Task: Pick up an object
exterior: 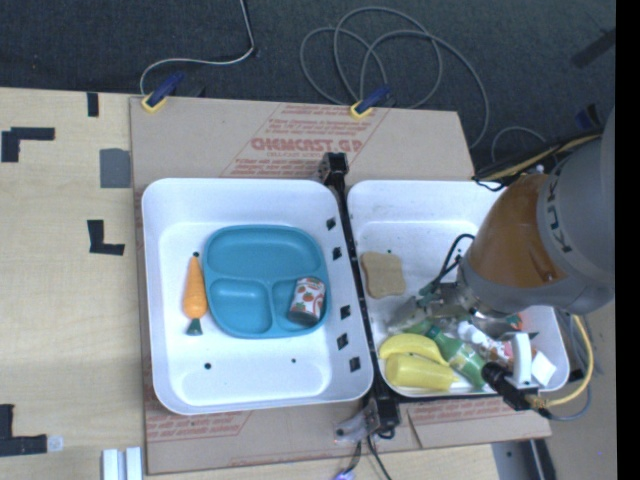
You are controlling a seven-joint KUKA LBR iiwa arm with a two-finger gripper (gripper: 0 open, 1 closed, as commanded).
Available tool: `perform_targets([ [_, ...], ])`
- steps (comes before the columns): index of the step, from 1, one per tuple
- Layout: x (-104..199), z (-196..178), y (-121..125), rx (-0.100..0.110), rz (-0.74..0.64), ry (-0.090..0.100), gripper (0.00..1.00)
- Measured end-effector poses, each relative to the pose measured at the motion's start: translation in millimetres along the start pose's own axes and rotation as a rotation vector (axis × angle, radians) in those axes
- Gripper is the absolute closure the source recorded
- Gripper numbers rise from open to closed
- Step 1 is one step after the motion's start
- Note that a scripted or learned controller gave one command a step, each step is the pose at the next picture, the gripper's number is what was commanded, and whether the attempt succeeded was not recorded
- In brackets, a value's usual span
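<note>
Grey and orange, the arm point(545, 238) hangs over the right bin point(420, 196) at lower right, where we spot its gripper point(440, 313) above yellow toys point(412, 360), grip unclear.

- Cardboard sheet point(300, 143) under the two bins: red print along its far edge, with a large word that seems to read "CHEMCAST GP"; the smaller red lines above and below it are too blurred to read.
- Arm point(585, 218): dark letters on the grey casing, apparently "KU", cut off by the frame edge.
- Small can point(307, 301) on the blue plate: a printed label, too small to read.
</note>
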State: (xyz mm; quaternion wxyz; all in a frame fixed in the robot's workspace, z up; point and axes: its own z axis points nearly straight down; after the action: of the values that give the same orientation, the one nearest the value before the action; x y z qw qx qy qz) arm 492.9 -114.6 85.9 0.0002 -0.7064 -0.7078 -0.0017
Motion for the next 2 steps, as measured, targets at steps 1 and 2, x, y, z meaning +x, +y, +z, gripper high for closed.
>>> perform_targets([
  [1, 3, -1, -7, -0.006, 0.001, -0.005, 0.00],
  [2, -15, 0, -8, -0.002, 0.000, -0.001, 0.00],
])
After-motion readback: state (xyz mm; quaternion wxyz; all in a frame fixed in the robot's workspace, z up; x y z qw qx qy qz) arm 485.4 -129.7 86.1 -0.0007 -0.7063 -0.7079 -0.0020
